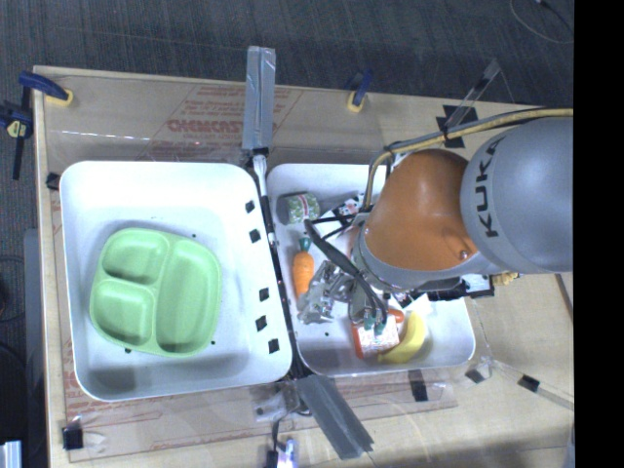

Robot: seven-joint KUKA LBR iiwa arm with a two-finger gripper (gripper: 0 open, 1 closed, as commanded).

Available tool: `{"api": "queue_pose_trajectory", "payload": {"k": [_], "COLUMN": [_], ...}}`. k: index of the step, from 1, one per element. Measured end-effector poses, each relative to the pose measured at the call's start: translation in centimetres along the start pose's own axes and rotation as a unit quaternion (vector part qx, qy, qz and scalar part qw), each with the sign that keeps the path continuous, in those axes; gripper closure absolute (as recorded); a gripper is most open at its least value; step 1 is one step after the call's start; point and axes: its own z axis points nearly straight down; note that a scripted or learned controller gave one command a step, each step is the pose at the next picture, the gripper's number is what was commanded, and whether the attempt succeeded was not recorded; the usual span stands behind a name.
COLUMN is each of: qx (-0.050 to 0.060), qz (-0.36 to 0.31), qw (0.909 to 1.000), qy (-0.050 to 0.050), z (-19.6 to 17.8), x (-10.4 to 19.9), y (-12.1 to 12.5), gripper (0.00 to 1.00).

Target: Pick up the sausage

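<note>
Tool (327,298) low in right bin (458,351) beside carrot (303,272) — finger state cannot be told, banana (413,338) near front wall, green tray (156,292) in left bin (88,188)

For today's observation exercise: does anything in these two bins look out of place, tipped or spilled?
Nothing looks spilled or damaged. The green divided plate sits flat in the left bin; the carrot, banana and other items lie loosely in the right bin beneath the gripper.

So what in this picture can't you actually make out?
- Sausage: nothing I can identify as one; the arm covers much of the right bin.
- Gripper: a tangle of metal and cables from the camera view; its state is unclear.
- Red item beside the banana: partly hidden, too small to name.
- Can: label unreadable.
</note>
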Motion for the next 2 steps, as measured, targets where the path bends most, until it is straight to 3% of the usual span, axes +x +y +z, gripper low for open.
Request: {"api": "queue_pose_trajectory", "payload": {"k": [1,2], "qx": [0.001,0.000], "qz": [-0.215,-0.239], "qw": [0.9767,0.9709], "qy": [-0.002,0.000], "z": [-6.7,5.6], "x": [-1.1,-1.7], "y": [-5.1,-4.0], "gripper": [1.00,1.00]}}
